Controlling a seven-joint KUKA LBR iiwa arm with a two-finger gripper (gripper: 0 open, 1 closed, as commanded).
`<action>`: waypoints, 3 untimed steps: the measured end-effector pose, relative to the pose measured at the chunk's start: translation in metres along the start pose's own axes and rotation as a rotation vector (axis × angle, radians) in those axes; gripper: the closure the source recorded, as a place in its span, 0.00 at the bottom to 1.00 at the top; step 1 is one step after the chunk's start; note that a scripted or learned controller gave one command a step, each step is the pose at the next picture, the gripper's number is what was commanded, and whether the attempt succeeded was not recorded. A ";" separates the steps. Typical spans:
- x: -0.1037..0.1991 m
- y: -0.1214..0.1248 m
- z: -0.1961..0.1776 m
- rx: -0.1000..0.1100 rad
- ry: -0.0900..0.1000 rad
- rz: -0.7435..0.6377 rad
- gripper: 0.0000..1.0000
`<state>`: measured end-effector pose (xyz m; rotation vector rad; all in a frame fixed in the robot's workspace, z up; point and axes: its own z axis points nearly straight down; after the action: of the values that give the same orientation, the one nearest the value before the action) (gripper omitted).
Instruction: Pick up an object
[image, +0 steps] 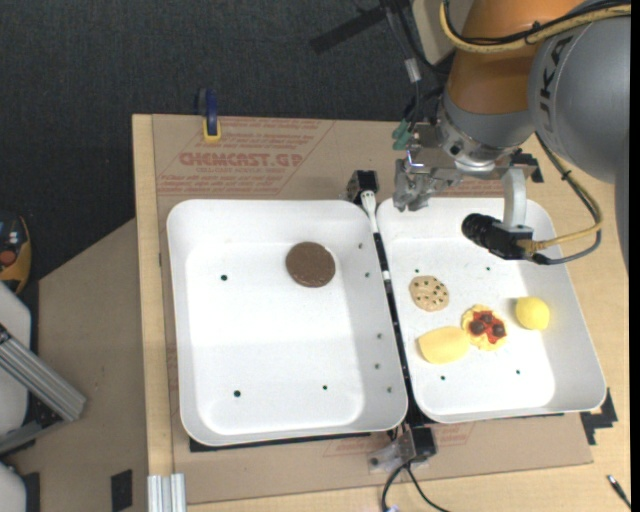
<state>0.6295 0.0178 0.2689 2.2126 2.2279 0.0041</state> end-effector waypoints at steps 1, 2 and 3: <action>-0.050 -0.010 0.003 0.005 -0.002 0.011 1.00; -0.059 -0.021 -0.222 -0.020 -0.003 0.006 1.00; -0.062 -0.026 -0.062 0.019 0.000 0.009 1.00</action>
<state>0.6036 -0.0446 0.3305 2.2319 2.2277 -0.0167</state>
